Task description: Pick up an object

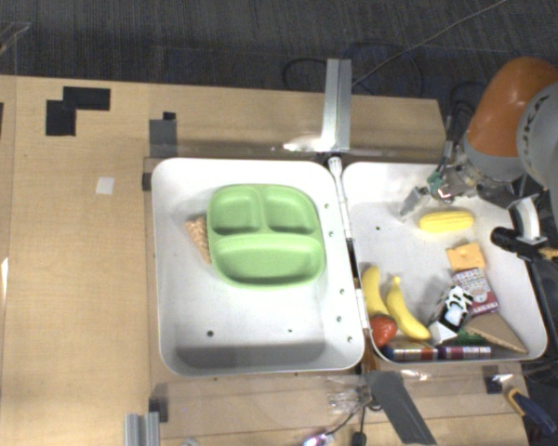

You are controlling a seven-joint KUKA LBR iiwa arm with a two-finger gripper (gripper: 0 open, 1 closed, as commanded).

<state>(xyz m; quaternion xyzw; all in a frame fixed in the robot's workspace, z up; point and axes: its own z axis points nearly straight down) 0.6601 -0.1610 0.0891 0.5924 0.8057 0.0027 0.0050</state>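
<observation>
Crosswise lies the yellow lemon-shaped toy [445,221], long axis left-right; jaw state unclear.

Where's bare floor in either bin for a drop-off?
Left bin: open strip along the near wall, below the green divided plate. Right bin: bare patch between the yellow lemon-like piece and the bananas. Its near right corner is crowded with bananas, a marker and packets.

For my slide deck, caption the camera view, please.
Arm's hand hovers above a yellow fruit in the right bin; a green tray fills the left bin.
</observation>
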